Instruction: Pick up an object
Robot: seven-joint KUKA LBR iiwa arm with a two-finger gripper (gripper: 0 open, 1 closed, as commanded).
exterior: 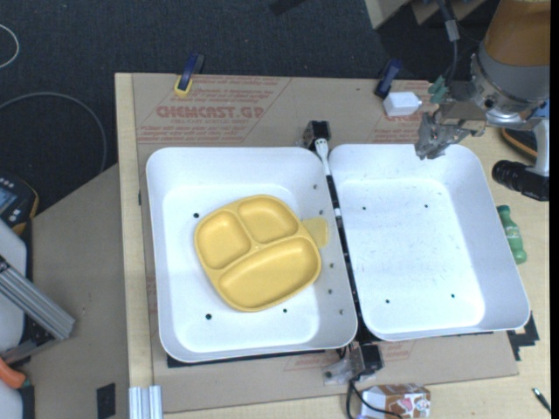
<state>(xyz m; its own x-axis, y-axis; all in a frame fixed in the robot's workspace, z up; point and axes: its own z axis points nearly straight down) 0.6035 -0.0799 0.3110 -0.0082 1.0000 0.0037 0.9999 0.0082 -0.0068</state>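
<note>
This is a robot lab or test bench rather than a home. Two shallow white bins (419, 321) sit side by side on a board (227, 107) of printed cardboard held by clamps (187, 75) at its far edge. Loose cables (35, 112) trail over the dark carpet (87, 24), and a grey arm with an orange band (515, 24) reaches in at the far right corner.

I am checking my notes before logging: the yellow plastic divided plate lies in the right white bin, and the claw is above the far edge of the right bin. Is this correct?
Not quite. The camera view shows the yellow plastic divided plate in the left white bin, not the right one. The claw is indeed above the right bin's far edge.
</note>
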